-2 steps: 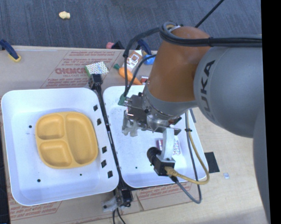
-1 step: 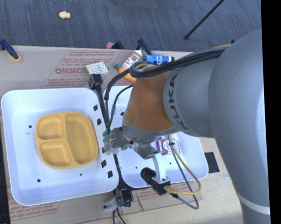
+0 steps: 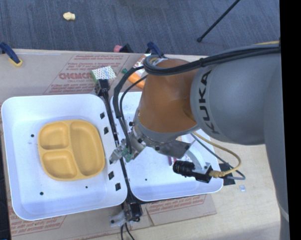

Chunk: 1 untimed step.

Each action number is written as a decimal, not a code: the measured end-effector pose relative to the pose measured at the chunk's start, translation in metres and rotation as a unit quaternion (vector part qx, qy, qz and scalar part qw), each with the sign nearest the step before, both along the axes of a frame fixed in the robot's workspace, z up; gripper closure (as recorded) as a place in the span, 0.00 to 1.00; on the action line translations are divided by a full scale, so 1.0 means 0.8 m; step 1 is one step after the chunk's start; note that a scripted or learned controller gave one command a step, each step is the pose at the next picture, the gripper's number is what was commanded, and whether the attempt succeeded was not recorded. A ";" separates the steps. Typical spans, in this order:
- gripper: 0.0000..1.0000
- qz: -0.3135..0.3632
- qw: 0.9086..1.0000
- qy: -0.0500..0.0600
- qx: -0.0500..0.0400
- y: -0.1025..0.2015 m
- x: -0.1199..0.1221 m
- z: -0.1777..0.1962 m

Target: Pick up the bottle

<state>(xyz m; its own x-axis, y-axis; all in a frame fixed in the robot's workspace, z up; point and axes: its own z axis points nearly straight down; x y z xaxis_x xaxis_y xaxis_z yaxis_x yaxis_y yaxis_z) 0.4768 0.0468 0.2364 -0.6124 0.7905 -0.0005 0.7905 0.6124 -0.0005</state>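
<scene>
My gripper (image 3: 123, 154) hangs low over the left edge of the right bin (image 3: 163, 186), close to the divider between the two bins. The orange band and grey body of the arm (image 3: 169, 99) cover most of that bin and hide what lies in it. An orange object (image 3: 134, 78) peeks out behind the arm at the bin's far edge; I cannot tell what it is.
A yellow divided plate (image 3: 71, 149) lies in the left bin (image 3: 15, 148). A black connector with a yellow cable (image 3: 192, 170) hangs over the right bin's near side. Cables run along the divider (image 3: 110, 118). A blue clamp (image 3: 10, 53) holds the cardboard's far left.
</scene>
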 end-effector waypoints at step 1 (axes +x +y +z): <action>1.00 0.098 0.995 0.000 0.000 0.006 0.000 0.008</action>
